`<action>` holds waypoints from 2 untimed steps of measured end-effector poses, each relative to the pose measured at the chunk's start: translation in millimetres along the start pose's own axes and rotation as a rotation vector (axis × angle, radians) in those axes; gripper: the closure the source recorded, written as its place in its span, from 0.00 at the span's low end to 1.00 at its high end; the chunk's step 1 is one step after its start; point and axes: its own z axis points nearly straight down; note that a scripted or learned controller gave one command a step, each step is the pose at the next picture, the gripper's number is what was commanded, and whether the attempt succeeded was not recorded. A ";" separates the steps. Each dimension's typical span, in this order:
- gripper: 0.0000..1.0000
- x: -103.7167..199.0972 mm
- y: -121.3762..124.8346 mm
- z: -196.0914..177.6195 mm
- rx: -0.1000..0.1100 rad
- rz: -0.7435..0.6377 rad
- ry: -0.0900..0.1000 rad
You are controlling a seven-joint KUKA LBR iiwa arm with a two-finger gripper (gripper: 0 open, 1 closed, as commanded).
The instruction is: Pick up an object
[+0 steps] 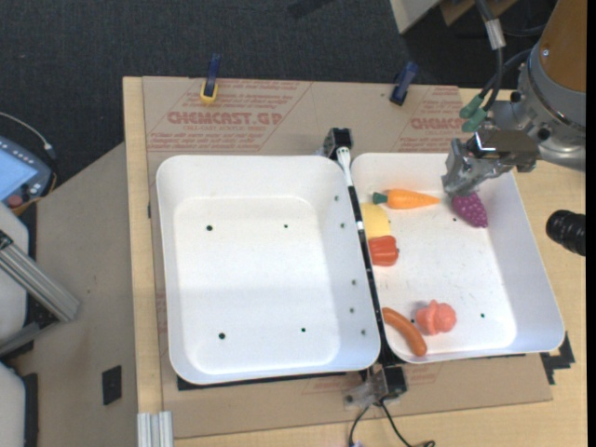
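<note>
reference: shallow white right-hand bin (494,277).

- grey two-finger gripper (466,182), over the bin's far right corner: its lower end covers the top of the purple plastic grape bunch (474,210); contact between the two cannot be told.
- grey and orange robot arm (559,63), beyond the bin's far right corner: cut off by the top and right edges.
- pale yellow rounded item (374,219), against the bin's left wall: near end hidden behind the red plastic pepper (383,250); kind not determinable.
- pink lumpy toy (436,318), near the bin's front wall: too small to identify.
- blue-screened device (14,170), well left of the bin: cut off by the left edge.
- thin dark cable (382,428), below the bin's front left corner: runs out of the bottom edge.
</note>
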 end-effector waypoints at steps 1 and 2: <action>1.00 -4.9 0.1 -6.1 0.006 0.010 -0.003; 1.00 23.9 23.9 -17.3 0.007 0.007 -0.002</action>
